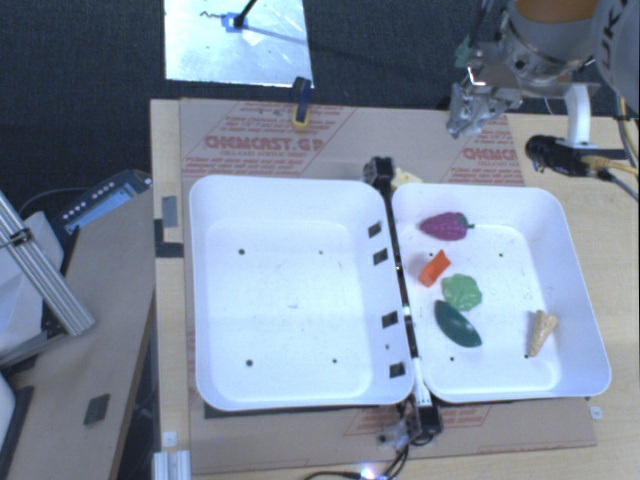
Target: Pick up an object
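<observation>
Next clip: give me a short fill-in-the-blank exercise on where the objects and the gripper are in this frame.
1. All the loose objects lie in the ____ bin.
2. The orange piece lies directly below the ____ object.
3. The tan cone lies nearest the bin's ____ wall.
4. The gripper hangs over the brown board, ____ the bins' far rims.

Missing words: right; purple; right; beyond
</observation>
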### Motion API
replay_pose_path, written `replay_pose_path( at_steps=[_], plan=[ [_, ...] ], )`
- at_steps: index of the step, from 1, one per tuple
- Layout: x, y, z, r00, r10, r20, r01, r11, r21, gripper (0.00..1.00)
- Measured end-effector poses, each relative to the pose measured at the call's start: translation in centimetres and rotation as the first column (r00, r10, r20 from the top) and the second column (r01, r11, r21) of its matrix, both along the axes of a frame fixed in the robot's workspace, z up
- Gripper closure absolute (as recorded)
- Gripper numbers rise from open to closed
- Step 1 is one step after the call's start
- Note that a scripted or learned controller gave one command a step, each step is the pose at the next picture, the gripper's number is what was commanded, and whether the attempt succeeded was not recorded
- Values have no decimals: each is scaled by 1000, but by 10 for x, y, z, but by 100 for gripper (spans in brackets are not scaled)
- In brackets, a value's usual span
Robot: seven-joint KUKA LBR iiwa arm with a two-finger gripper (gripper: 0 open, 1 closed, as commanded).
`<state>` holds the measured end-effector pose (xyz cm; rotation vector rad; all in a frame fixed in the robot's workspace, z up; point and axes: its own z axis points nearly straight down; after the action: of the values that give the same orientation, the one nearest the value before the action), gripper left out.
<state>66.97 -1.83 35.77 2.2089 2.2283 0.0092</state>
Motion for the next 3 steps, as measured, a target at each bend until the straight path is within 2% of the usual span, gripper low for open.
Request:
replay_pose_path(
  at_steps=[1, 2, 3],
  plan=[
    [-1, 31, 39, 1000, -1, -1, 1, 1000, 0, 100],
    [-1, -4, 42, 1000, -10, -4, 10, 1000, -2, 100],
    [-1, -29, 60, 1000, -9, -3, 9, 1000, -2, 100]
  ],
)
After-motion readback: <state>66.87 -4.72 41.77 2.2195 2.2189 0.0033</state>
